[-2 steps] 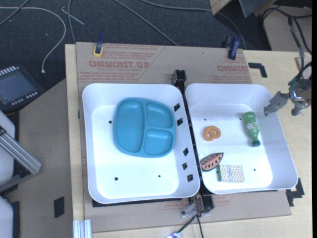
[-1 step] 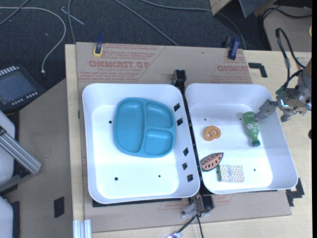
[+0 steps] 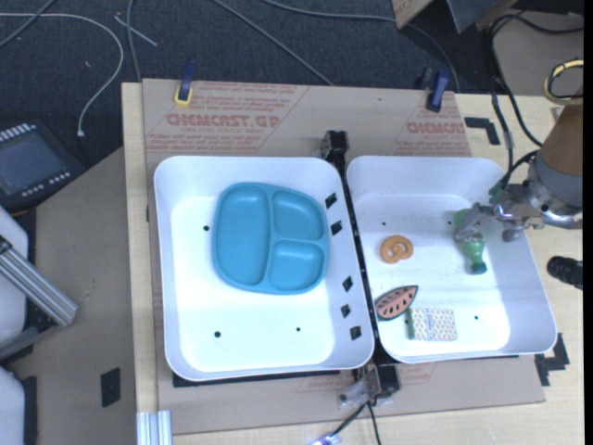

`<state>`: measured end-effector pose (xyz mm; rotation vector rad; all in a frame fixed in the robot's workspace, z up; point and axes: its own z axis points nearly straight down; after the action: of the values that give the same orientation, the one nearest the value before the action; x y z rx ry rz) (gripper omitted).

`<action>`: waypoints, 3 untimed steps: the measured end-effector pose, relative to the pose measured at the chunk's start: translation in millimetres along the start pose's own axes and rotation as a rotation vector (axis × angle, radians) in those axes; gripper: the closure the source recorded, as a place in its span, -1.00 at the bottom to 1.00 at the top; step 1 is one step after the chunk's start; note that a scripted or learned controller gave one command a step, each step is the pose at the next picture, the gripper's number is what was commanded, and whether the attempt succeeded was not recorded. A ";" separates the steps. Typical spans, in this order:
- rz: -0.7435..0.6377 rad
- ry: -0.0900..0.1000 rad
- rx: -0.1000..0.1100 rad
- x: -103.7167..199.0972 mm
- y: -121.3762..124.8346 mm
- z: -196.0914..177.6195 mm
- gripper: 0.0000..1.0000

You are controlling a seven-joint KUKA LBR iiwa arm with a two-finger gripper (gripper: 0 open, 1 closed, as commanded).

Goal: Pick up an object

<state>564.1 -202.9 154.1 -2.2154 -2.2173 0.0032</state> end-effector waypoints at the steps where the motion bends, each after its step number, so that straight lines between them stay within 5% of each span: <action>1: 0.001 -0.001 -0.001 -1.1 2.6 43.1 -1.00; 2: 0.001 -0.003 -0.008 -1.8 4.2 28.8 1.00; 3: -0.001 -0.005 -0.011 5.4 3.6 -17.7 1.00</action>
<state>567.8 -197.6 171.8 -2.2228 -2.2265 -0.0038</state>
